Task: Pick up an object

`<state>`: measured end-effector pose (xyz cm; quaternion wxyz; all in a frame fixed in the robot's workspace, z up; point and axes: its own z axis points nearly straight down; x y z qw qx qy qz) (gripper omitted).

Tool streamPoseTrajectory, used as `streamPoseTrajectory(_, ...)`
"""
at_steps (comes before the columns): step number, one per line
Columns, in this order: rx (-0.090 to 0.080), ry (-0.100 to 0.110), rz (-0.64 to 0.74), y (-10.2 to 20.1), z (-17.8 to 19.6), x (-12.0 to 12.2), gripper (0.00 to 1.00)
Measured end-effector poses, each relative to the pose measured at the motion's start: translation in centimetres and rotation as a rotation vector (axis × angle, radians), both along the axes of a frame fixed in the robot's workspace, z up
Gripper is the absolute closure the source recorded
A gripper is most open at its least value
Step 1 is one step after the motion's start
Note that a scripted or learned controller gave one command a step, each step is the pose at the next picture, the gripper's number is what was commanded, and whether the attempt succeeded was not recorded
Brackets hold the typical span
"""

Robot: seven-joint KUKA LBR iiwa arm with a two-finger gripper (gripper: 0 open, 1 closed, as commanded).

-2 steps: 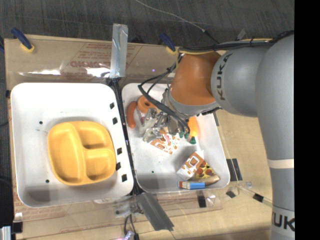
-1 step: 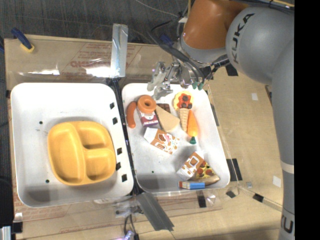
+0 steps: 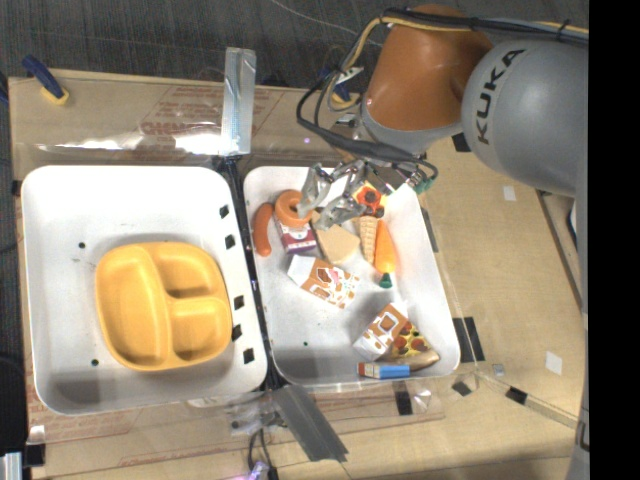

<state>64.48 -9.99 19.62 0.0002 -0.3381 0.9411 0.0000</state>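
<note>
Right bin (image 3: pixel 440 298): toy food heaped at its far end, namely a sausage (image 3: pixel 263 230), an orange cup (image 3: pixel 290 209), a tan wedge (image 3: pixel 338 243) and a carrot (image 3: pixel 385 251); 1 printed box (image 3: pixel 328 282) at mid-bin, another box (image 3: pixel 383 329) and a pizza slice (image 3: pixel 415 346) near the front, with a marker (image 3: pixel 385 370) by the front wall. Tool (image 3: pixel 338 196): low over the far heap, beside the cup; finger state cannot be told. Left bin (image 3: pixel 50 208): 1 yellow tray (image 3: pixel 163 305). Both bins on the desk (image 3: pixel 500 298).
</note>
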Motion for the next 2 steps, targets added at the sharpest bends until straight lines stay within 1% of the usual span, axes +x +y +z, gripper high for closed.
streamPoseTrajectory(1,-0.005,-0.011,0.055,-4.8,10.2,0.2,1.00)
streamPoseTrajectory(2,0.002,0.005,-0.183,-10.1,-7.2,-6.1,1.00)
